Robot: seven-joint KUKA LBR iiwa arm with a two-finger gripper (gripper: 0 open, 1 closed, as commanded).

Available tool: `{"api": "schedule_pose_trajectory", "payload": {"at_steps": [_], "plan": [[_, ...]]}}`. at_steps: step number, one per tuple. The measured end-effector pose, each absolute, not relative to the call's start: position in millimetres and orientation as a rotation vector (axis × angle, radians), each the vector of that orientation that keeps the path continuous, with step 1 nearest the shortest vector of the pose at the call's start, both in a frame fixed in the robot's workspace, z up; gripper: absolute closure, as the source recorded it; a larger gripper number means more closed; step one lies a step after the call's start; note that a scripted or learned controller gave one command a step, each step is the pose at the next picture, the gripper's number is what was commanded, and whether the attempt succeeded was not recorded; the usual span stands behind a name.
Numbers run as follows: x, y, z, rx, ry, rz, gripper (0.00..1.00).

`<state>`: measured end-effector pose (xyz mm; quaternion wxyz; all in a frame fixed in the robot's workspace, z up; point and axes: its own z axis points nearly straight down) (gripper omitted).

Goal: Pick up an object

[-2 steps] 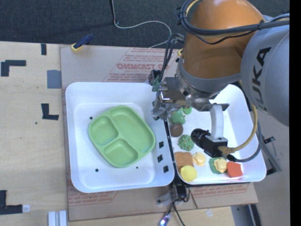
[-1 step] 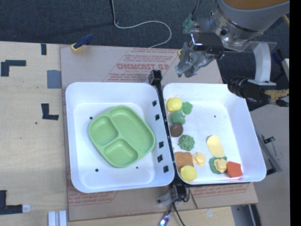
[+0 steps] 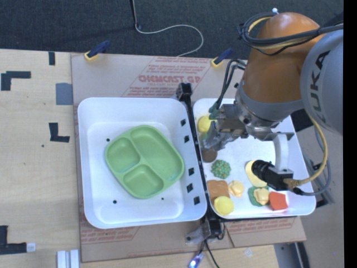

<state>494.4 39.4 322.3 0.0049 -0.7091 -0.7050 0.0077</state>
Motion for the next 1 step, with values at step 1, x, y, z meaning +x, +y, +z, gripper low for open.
{"api": "schedule_pose_trajectory", "payload": {"at_steps": [1], "plan": [[483.0, 63.4, 371.9, -2.217, -2.226, -0.002, 1.00]]}}
